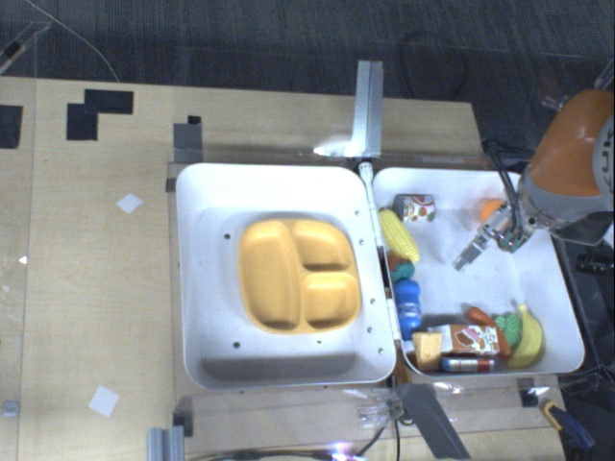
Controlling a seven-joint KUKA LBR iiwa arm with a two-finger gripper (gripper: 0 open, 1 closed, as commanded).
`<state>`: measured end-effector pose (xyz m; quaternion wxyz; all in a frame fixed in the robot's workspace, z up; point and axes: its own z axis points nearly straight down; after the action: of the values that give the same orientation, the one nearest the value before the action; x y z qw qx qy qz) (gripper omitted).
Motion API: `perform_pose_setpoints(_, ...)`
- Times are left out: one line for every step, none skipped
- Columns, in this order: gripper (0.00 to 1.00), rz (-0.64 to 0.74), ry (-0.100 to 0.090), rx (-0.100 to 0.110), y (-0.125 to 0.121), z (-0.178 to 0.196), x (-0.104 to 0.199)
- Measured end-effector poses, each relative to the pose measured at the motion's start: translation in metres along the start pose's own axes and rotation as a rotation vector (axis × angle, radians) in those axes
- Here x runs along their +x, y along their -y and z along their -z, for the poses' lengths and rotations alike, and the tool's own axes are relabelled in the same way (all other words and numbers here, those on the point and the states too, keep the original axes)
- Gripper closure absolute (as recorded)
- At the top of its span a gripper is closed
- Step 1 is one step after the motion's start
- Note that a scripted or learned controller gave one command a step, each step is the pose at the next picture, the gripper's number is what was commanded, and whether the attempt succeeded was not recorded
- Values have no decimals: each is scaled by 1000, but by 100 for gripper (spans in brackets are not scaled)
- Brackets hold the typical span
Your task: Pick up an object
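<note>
My gripper (470, 253) hangs over the middle of the right bin (567, 286), pointing down and to the left above bare bin floor, with nothing seen in it. A small can (415, 207) lies to its upper left. A yellow corn cob (398, 234) rests along the bin's left wall, with a blue bottle (408, 303) below it. An orange object (491, 206) sits just behind the gripper, partly hidden by the wrist. Along the front wall lie a banana (528, 340), a green item (507, 324), a red-and-white carton (476, 337) and a yellow box (430, 346).
The left bin (207, 286) holds a yellow divided tray (296, 274). The arm's orange band (572, 147) looms over the right bin's far right corner. A metal post (369, 104) stands behind the wall between the bins.
</note>
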<state>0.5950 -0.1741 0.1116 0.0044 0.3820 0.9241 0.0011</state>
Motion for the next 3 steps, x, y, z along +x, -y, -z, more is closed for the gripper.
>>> perform_pose_setpoints(0,-179,0,-2,-15,-24,-53)
perform_pose_setpoints(0,-236,5,-2,13,32,-31)
perform_pose_setpoints(0,-497,-2,4,83,35,38)
